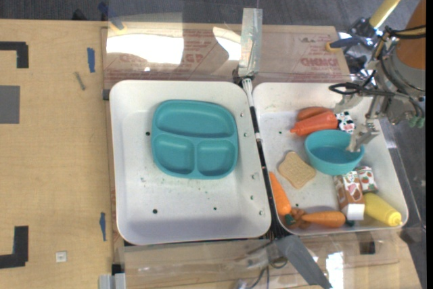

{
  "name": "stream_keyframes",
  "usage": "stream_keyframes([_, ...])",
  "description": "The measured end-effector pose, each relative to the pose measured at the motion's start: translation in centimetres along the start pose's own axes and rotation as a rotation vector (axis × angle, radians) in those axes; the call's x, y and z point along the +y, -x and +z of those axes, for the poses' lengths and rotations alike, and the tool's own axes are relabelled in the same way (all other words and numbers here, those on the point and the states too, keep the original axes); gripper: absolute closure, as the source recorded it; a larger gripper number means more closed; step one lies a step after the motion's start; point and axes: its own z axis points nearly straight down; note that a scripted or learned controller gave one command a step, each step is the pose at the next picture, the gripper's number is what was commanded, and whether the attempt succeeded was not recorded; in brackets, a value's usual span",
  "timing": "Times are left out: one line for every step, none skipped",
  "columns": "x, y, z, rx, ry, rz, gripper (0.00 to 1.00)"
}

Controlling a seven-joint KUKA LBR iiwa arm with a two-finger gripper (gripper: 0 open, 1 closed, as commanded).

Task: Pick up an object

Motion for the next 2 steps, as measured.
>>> stream_keyframes([-2.2, 2.7, 12.0, -0.005, 0.0, 0.107, 0.0])
stream_keyframes([4.9, 3.3, 13.2, -0.007, -0.001, 0.109, 0.0])
